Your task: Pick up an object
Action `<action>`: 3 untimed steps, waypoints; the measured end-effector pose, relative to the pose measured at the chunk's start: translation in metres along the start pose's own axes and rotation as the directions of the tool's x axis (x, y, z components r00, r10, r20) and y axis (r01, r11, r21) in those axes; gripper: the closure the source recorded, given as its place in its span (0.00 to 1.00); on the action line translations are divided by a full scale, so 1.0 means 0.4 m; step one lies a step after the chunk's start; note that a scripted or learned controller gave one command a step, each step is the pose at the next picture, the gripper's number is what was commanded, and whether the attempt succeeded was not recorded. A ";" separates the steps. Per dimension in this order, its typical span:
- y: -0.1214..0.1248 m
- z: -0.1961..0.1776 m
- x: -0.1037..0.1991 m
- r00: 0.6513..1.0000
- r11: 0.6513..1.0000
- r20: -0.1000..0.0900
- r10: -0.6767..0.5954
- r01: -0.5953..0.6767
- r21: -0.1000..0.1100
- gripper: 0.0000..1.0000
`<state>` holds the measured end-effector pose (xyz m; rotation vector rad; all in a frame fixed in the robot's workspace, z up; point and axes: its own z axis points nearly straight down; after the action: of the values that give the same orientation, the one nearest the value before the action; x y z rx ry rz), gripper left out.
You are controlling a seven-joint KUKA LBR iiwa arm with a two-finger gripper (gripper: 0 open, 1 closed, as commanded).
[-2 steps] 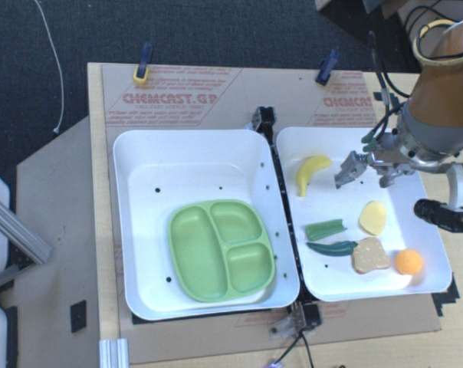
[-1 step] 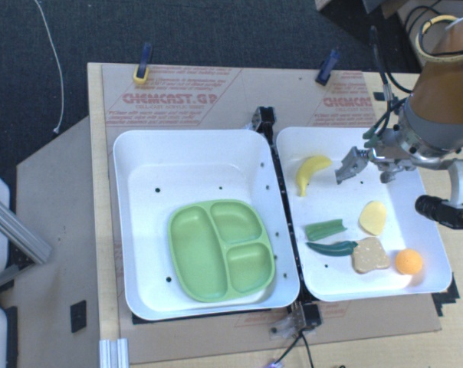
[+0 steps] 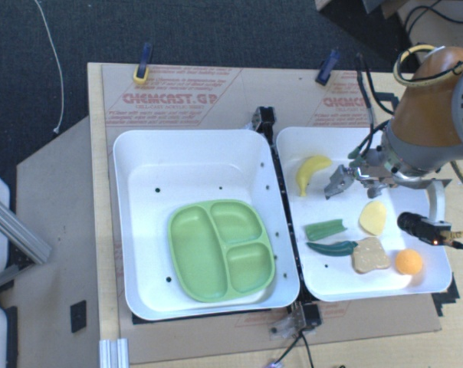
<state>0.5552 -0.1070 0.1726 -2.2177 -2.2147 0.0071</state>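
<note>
- The bench (image 3: 109,205) is a brown board carrying two white bins side by side, with a black clip (image 3: 308,313) at the near end of the seam between them.
- In the left bin (image 3: 132,167) a green divided plate (image 3: 220,248) lies flat toward the near right corner, its three compartments bare.
- At the near edge of the right bin (image 3: 323,282) sit a piece of toast (image 3: 369,256) and, just beside it toward the right corner, an orange ball (image 3: 408,262).
- A dark green pepper (image 3: 333,247) touches the toast's left side; a lighter green strip (image 3: 324,229) lies just behind the pepper.
- A pale yellow lemon-like piece (image 3: 373,218) rests near the middle of the right bin, behind the toast.
- The gripper (image 3: 340,184) hangs over the middle of the right bin, fingers apart with nothing between them, their tips pointing toward the left wall.
- A banana (image 3: 311,171) lies toward the far left corner of the right bin, just beside the gripper's tips and apart from them.
- The arm (image 3: 427,113) rises over the right bin's far right corner.
- Another black clip (image 3: 264,117) sits at the far end of the seam; a yellow clamp (image 3: 142,72) and a blue clamp (image 3: 326,67) grip the board's far edge.
</note>
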 end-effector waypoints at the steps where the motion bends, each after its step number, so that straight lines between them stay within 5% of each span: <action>1: 0.000 0.119 0.022 1.000 1.000 -0.001 0.000 0.000 -0.001 0.00; 2: 0.000 0.224 0.023 1.000 1.000 0.000 0.001 -0.001 -0.005 0.00; 3: 0.002 0.194 0.023 1.000 1.000 0.002 0.000 0.000 -0.010 1.00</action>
<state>0.5555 -0.0975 0.0952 -2.2240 -2.2203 -0.0022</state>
